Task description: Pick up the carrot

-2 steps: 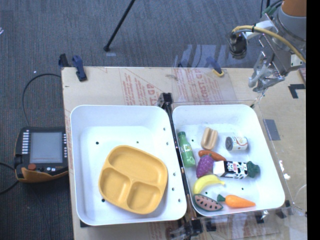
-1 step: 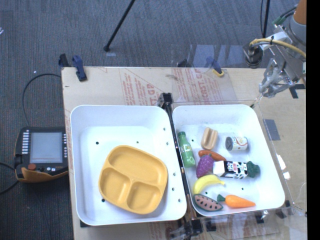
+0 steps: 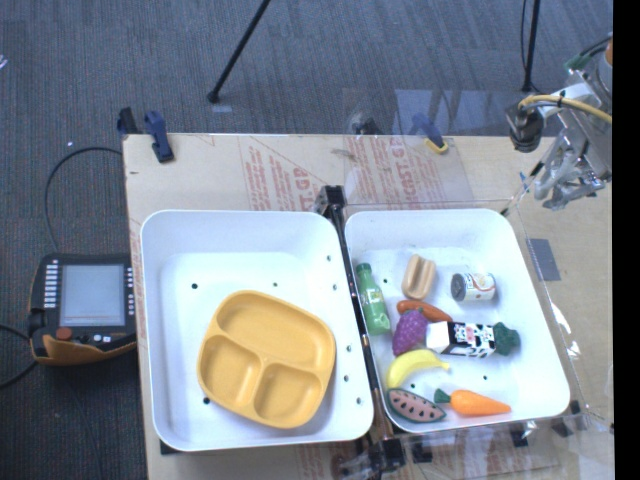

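Observation:
The carrot, orange with a green leafy end on its left, lies near the front edge of the right bin. It sits just right of a watermelon slice. My gripper hangs outside the bin, above the bench beyond the bin's back right corner, far from the carrot. Nothing shows in its grasp.
The right bin also holds a green bottle, a bun, a can, a red-orange pepper, purple grapes, a cow-print carton, broccoli and a banana. A yellow divided tray lies in the left bin.

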You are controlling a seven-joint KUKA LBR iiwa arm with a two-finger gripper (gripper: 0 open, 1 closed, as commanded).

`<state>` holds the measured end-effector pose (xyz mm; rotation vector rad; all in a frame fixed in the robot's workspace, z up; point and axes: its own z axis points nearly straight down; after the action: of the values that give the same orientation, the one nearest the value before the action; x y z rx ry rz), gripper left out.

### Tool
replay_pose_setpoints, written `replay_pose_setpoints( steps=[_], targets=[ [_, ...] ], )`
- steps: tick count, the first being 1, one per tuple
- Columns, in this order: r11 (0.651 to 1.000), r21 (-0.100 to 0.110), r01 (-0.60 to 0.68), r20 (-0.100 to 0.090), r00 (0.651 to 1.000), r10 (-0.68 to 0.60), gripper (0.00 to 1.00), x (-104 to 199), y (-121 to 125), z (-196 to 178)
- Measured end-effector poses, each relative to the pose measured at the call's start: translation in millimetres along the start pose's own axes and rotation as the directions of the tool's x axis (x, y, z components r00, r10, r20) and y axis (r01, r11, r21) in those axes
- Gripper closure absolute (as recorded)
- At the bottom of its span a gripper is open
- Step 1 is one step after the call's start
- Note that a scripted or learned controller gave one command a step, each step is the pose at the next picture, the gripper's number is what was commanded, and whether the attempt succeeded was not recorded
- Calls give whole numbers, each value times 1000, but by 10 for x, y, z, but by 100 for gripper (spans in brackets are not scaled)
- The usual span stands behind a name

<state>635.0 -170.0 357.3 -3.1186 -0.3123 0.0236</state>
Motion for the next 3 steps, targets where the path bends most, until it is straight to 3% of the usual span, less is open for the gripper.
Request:
replay_pose_setpoints(
  steps=[2, 3],
  targets=[
    [1000, -1, 4, -5, 1000, -4, 100, 0, 108, -91],
    [999, 1, 46, 1, 999, -46, 100, -115, 406, 374]
  ],
)
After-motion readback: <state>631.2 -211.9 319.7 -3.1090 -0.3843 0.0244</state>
